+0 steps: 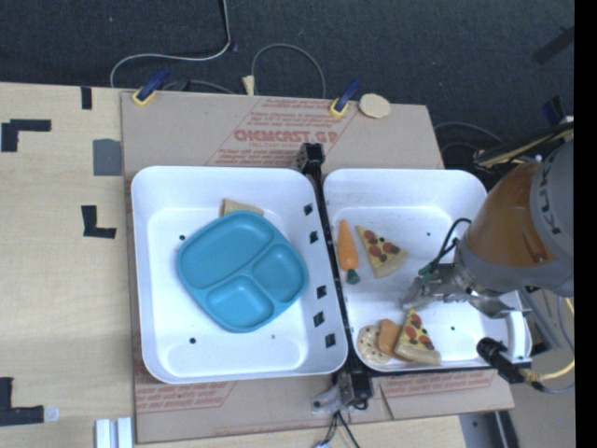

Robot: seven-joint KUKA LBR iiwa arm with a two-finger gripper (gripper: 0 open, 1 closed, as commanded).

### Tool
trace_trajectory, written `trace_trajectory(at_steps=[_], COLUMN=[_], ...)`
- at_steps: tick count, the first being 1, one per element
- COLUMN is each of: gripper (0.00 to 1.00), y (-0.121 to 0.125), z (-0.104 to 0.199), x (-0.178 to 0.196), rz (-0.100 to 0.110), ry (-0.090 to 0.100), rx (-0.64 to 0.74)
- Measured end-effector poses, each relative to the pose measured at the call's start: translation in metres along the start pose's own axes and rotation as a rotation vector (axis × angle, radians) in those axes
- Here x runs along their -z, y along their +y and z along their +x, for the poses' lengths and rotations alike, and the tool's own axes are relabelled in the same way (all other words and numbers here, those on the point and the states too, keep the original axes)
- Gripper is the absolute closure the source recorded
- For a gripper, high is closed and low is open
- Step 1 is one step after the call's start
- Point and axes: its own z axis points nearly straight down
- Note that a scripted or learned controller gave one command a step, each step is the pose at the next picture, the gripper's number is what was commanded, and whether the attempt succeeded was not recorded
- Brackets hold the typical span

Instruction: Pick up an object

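Note:
The right bin point(466, 192) holds an orange toy carrot point(347, 247) by its left wall. A pizza slice point(381, 250) lies just right of the carrot. A second pizza slice point(415, 337) rests at the front, overlapping a round tan biscuit point(371, 343). My gripper point(418, 287) hangs low over the bin floor between the two slices. It is open, with nothing between its fingers, and sits right of the carrot and above the front slice.
The left bin point(154, 250) holds a blue divided plate point(242, 271) with a tan piece point(239, 209) poking out behind it. A black divider point(322, 250) separates the bins. A tan disc point(375, 106) lies on the cardboard behind them.

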Motion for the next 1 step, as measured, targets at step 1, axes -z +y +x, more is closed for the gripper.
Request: trace_trajectory(at_steps=[1], gripper=[0.00], y=[-0.0006], z=[0.0002], x=[-0.0008], rz=[0.002], ry=[0.001], rx=[0.000])
